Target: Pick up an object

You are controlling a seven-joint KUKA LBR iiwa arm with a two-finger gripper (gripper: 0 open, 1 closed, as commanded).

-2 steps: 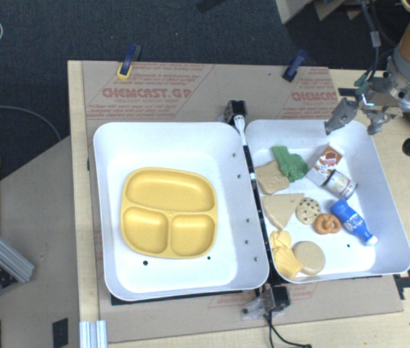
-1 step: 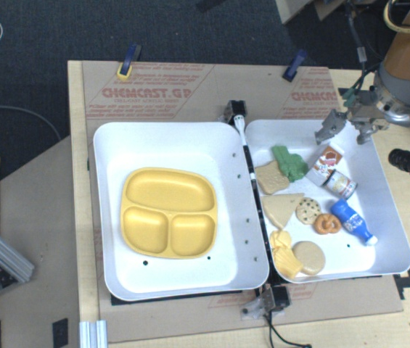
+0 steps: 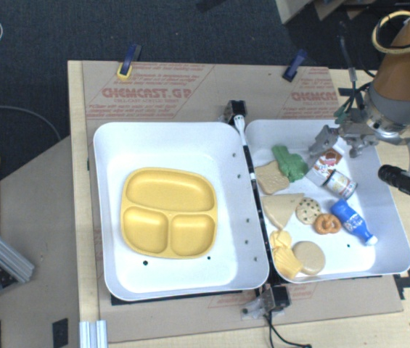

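1. The grey arm with the orange band (image 3: 400,64) reaches in from the right, its two-finger gripper (image 3: 333,145) low over the back of the right bin. Whether the pincer is apart or together cannot be told from this angle.
2. The left shallow white bin (image 3: 110,194) holds one thing, a yellow plastic tray with three compartments (image 3: 168,211), lying flat near its middle.
3. The right shallow white bin (image 3: 393,209) holds every candidate for picking, crowded together: a tan bread-like slice (image 3: 271,177), a pale wedge (image 3: 281,210), a round beige disc (image 3: 308,256), a yellow ridged piece (image 3: 283,252), a green toy figure (image 3: 289,163), a blue bottle with a white cap (image 3: 353,221), a small red-and-white labelled can (image 3: 333,172) just under the gripper, a brown pretzel-like ring (image 3: 326,224) and a speckled cookie (image 3: 308,210).
4. Likely risks: the can, lying tilted, could roll from the closing fingers; close neighbours could be nudged or caught alongside it.
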